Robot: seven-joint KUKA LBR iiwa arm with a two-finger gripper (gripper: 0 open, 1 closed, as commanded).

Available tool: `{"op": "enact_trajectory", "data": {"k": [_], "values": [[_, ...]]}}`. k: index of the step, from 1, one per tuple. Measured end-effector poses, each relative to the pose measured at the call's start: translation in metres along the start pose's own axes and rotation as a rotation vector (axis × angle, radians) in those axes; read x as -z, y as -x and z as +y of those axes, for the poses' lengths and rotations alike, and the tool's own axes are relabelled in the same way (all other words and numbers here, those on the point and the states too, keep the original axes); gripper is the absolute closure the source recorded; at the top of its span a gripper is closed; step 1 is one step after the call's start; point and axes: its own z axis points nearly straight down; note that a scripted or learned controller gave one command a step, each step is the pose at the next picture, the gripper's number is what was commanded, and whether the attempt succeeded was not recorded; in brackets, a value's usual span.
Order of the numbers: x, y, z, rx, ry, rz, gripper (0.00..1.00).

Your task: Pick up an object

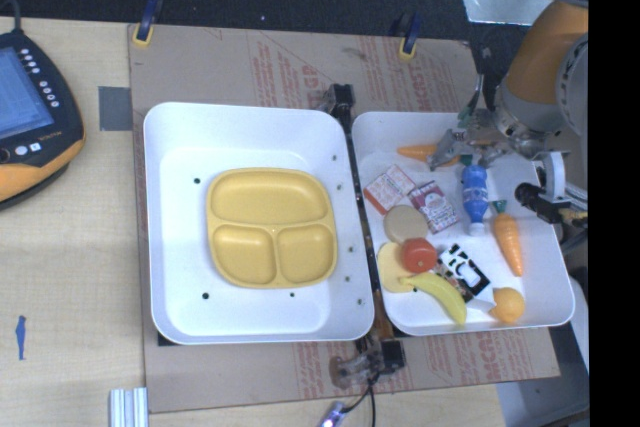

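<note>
The gripper [462, 147] hangs low over the far end of the right bin [560, 315], its dark fingers splayed apart with nothing between them. One tip sits close to a small orange carrot piece [417, 153]; just beside it on the near side stands a blue-capped bottle [474, 195]. Further out lie a red-and-white packet [388, 186], a tan disc [404, 222] with a red tomato [419, 255] against it, a banana [440, 295], a larger carrot [509, 242] and a small orange fruit [507, 303]. The left bin [170, 310] holds a yellow divided tray [271, 225]. I'd say it is in the approach, nothing taken yet; next it should settle squarely over one item, likely the carrot piece or bottle, and close.
</note>
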Motion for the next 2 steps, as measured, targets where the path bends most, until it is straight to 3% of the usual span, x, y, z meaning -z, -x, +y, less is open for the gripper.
{"op": "enact_trajectory", "data": {"k": [1, 2], "values": [[-0.001, -0.015, -0.037, 0.000, -0.001, -0.002, 0.00], [-0.001, -0.010, -0.081, 0.002, -0.001, -0.002, 0.00]]}}
